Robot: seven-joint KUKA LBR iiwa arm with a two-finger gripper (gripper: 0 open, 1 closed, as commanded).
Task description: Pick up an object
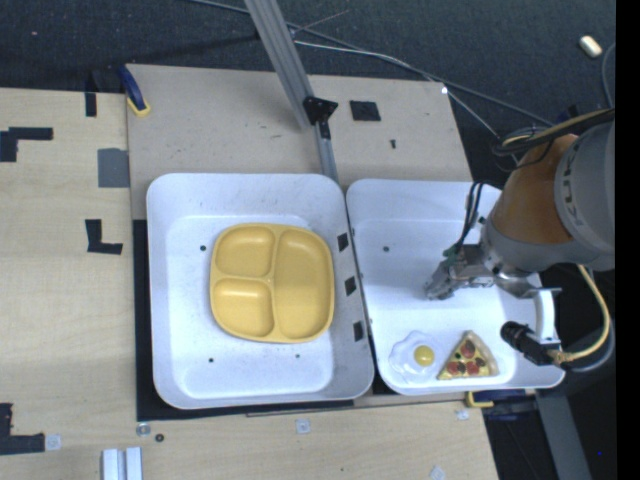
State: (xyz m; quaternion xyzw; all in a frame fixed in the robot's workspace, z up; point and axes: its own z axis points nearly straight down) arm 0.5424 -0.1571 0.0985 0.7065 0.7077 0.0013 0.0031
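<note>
Down in the right-hand shallow white plastic bin (400,208), the claw (440,286) hangs low over the bare middle of the floor, at the end of the grey arm with its orange band (530,208) reaching in from the right. Whether its tips are apart or together I cannot tell, since they read as one dark blur; nothing shows between them. The nearest things to pick lie toward the near edge of that same bin: a flat toy fried egg, white with a yellow yolk (413,356), sits just nearer the camera than the claw and slightly to the view's left, and a toy pizza slice, triangular with red toppings (470,358), lies just beside the egg on its right, point turned away from the near rim. Both seem flat and close to the bin wall, so a grasp may have little room on the near side. A yellow plastic divided plate with three compartments (272,282) rests in the left-hand white bin (180,208), well apart across the two bin walls. Black cables trail beside the wrist on the wooden tabletop (230,118) side.
</note>
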